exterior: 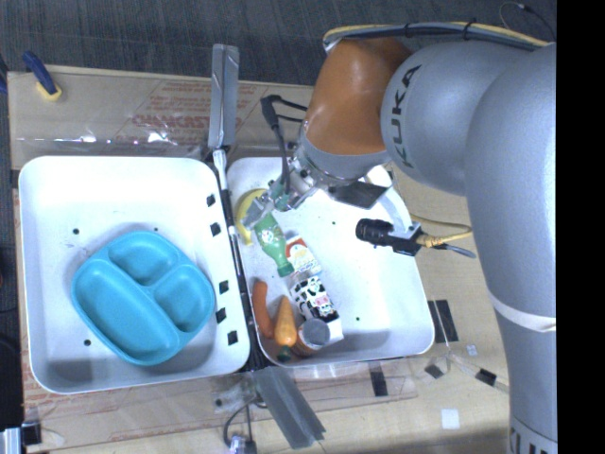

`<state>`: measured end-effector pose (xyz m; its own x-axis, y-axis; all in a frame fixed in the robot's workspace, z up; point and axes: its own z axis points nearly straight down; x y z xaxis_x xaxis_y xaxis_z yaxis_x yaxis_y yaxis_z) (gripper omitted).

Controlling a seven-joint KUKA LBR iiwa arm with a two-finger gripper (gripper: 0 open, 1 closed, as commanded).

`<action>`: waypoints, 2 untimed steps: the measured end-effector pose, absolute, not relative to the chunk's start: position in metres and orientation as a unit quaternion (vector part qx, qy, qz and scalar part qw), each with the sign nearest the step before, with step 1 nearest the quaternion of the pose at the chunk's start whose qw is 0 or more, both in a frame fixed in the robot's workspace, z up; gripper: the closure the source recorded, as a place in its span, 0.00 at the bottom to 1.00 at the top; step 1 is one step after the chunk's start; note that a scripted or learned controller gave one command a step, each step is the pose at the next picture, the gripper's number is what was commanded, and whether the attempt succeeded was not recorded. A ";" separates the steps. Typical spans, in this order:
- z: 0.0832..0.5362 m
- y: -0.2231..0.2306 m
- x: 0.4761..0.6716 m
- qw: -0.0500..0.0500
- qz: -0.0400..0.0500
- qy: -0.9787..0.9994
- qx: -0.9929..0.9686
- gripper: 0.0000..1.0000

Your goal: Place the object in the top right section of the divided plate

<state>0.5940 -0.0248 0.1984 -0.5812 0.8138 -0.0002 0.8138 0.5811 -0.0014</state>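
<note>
Two white bins are seen side by side on the bench. In the left bin (57,197), lower left of centre, a blue divided plate (142,296) is laid flat, its three sections bare. The right bin (397,320) holds a cluster of items along its left side: a yellow banana (248,206) at the top, a green bottle (271,242) slanting down below it, a small cow-patterned carton (313,298), a carrot (260,301) and an orange cone-shaped piece (285,320) near the lower edge. The grey arm (454,112) is reached in from the right of the frame, with its orange band above the wrist. The gripper (282,195) is lowered at the upper left of the right bin, just beside the banana and the top of the green bottle. Whether the claw is released or clenched cannot be told from this slant
</note>
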 end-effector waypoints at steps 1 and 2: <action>0.192 0.030 0.590 0.002 0.001 -0.919 -0.395 1.00; 0.191 0.081 0.527 0.001 0.001 -0.894 -0.448 1.00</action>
<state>0.5274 0.0814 0.1910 -0.5993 0.8005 0.0017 0.8005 0.5993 -0.0032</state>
